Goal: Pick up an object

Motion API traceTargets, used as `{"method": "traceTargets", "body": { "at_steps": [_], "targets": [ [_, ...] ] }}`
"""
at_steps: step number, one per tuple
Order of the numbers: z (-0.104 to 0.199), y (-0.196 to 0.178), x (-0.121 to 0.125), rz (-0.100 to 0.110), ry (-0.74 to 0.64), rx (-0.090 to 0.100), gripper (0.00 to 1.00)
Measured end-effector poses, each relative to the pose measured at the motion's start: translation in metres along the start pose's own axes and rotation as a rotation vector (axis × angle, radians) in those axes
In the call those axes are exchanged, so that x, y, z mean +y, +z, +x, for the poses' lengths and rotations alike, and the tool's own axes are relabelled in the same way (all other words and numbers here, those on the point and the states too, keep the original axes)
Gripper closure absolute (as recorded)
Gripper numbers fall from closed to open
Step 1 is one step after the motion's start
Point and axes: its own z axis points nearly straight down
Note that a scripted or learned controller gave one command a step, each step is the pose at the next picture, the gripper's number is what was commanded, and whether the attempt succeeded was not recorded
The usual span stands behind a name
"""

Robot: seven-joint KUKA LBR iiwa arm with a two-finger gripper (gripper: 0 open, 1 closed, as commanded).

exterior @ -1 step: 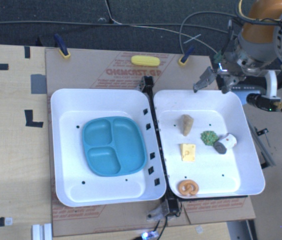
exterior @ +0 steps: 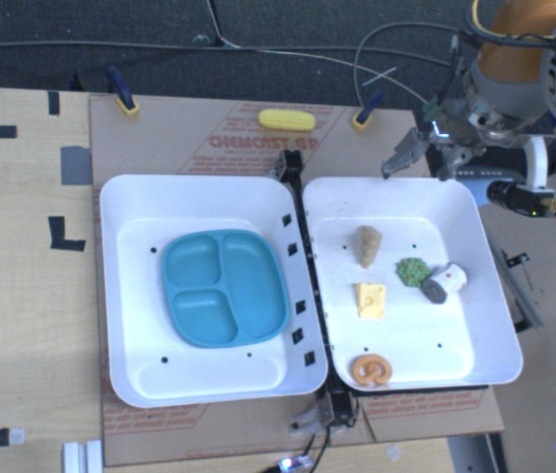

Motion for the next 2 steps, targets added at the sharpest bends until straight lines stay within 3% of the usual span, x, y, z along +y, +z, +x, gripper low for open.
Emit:
{"method": "traceTargets", "body": {
  "at_steps": [2],
  "targets": [
    [-0.006,0.1,-0.003,0.004,0.0,-0.001,0.0]
  ]
}}
